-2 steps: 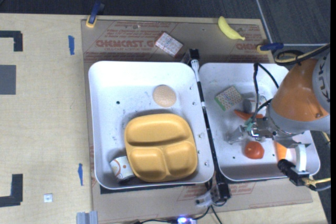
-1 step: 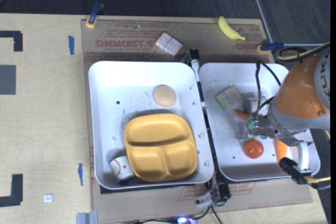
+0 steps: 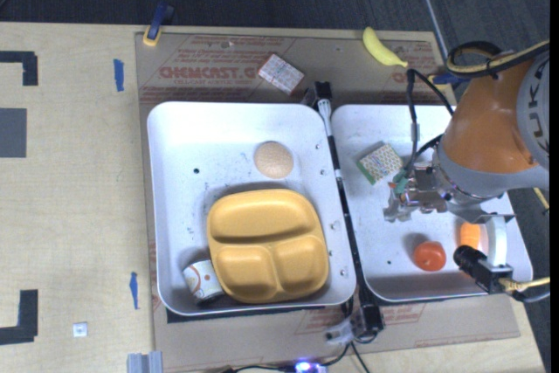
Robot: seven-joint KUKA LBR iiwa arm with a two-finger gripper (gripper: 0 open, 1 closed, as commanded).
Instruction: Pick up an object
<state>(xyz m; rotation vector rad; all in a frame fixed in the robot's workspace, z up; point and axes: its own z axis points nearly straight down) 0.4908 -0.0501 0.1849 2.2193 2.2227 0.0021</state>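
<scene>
The arm's jaws [image 3: 403, 207] hang over the middle of the right bin [image 3: 367, 271], and whether they are spread or closed cannot be told from here; nothing is seen between them. In that bin a small patterned packet [image 3: 380, 162] lies just off them at about eleven o'clock, and an orange ball [image 3: 429, 255] sits near them at about five o'clock. The left bin [image 3: 175, 135] holds a yellow divided tray [image 3: 266, 245], with a tan ball [image 3: 274, 158] at its twelve o'clock and a small white cup [image 3: 200, 278] touching it at eight o'clock.
</scene>
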